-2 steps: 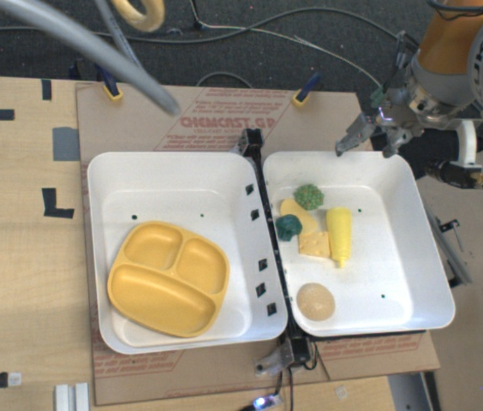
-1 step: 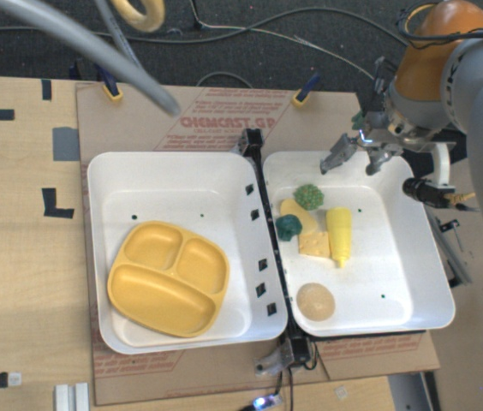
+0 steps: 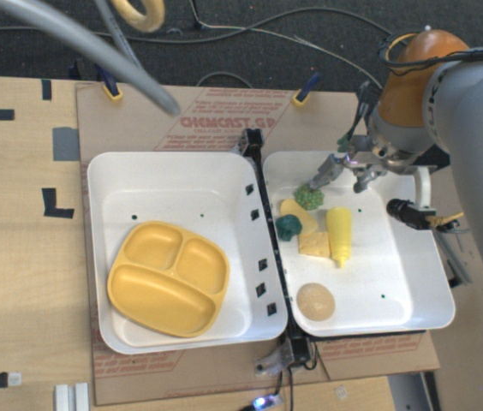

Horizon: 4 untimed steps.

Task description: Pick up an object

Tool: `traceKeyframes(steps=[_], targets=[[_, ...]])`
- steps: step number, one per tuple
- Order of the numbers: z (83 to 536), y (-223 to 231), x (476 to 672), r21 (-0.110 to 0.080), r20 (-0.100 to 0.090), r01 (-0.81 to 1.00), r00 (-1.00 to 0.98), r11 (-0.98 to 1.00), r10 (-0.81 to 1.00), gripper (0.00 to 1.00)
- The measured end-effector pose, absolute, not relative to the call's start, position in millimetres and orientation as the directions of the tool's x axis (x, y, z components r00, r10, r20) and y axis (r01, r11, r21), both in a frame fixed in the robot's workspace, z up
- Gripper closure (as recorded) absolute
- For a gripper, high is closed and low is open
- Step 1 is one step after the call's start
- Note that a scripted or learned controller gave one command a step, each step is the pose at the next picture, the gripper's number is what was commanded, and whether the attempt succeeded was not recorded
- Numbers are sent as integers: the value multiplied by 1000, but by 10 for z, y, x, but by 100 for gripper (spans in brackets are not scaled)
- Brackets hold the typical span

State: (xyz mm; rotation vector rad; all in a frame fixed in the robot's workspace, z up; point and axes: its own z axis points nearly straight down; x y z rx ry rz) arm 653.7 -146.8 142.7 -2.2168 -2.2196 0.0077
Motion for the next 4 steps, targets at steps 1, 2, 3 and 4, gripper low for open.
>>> traceKeyframes(steps=[1, 2, 3, 4], targets=[[879, -1458, 6519, -7, 0, 1000, -1, 1, 1000, 0], [1019, -1449, 6537, -2, -1, 1000, -3, 3, 1000, 100], [1641, -1396, 6518, 5, -1, 1000, -2, 2, 1000, 100], [2073, -1389, 6560, 4, -1, 1000, -2, 2, 1000, 100]])
